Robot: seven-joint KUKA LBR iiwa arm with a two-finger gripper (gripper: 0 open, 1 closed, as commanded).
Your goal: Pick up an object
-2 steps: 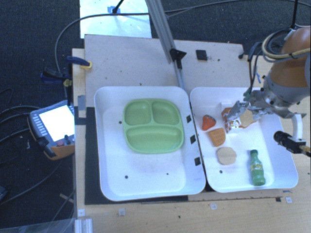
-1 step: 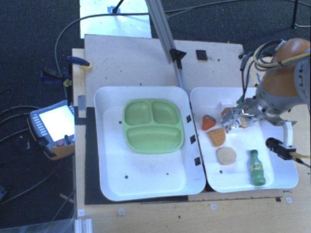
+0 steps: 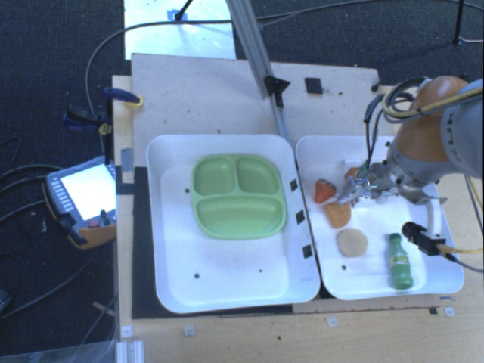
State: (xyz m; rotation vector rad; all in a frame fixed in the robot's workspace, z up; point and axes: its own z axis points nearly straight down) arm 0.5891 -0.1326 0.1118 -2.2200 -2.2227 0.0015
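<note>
Jaws point(image 3: 354, 191) apparently just above orange piece point(image 3: 338, 215), right bin point(image 3: 446, 278)

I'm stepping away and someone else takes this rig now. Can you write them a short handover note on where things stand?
Gripper: low over the right bin, near its left side; whether its fingers are open or shut cannot be told, and nothing is seen held.
Right bin holds a red item, an orange piece, a round tan piece and a green bottle lying near the front right.
Left bin holds a green divided plate.
Done: arm has reached the items.
Left: grasp one object and lift it.
</note>
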